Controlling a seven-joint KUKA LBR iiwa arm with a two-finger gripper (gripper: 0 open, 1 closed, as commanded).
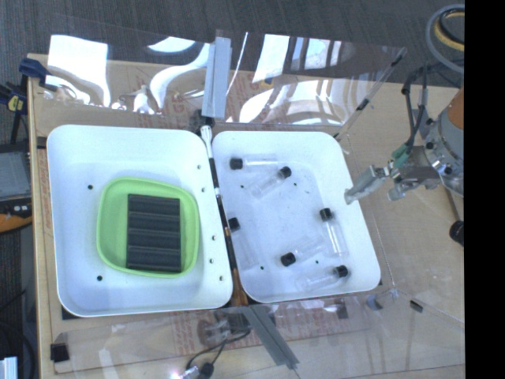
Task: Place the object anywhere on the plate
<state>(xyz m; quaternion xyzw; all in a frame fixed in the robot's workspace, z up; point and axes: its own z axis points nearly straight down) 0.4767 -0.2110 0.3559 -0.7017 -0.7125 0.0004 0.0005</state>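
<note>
While no writing is legible, the end effector [364, 185] beside the right bin [359, 235]: grip state unclear.

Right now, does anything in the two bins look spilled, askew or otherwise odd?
Nothing looks damaged or spilled. The clear black-capped vials lie scattered on their sides at mixed angles in the right white bin. The green square plate in the left white bin already carries a dark ribbed block. The gripper sits at the right bin's edge.

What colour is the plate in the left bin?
Light green plate, clearest in the camera view.
</note>
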